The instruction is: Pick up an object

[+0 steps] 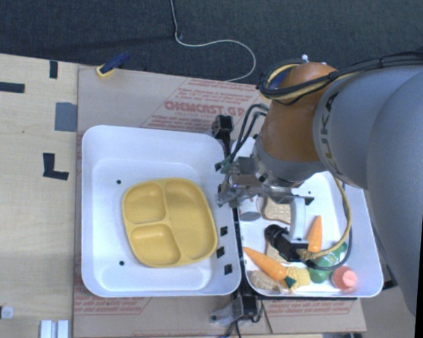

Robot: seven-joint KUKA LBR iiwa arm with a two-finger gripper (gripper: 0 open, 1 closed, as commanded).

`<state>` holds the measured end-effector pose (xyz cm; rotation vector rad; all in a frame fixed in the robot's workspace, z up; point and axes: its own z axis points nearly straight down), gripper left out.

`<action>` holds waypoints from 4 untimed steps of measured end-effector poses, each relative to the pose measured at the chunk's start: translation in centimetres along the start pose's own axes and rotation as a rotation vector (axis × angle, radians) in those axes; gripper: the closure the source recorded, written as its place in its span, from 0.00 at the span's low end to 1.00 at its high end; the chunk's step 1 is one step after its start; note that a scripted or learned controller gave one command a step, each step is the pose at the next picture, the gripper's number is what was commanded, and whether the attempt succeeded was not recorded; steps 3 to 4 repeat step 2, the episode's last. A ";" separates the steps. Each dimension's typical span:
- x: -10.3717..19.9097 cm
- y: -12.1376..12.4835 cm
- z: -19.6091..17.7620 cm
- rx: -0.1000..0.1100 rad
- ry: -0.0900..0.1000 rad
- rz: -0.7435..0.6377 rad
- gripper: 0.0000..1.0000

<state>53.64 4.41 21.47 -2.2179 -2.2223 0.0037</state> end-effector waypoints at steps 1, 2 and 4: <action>-0.4 -0.3 -0.2 0.000 0.000 -0.001 1.00; 0.6 -0.5 0.0 0.000 0.000 -0.001 1.00; 0.6 -0.5 0.0 0.000 0.000 -0.001 1.00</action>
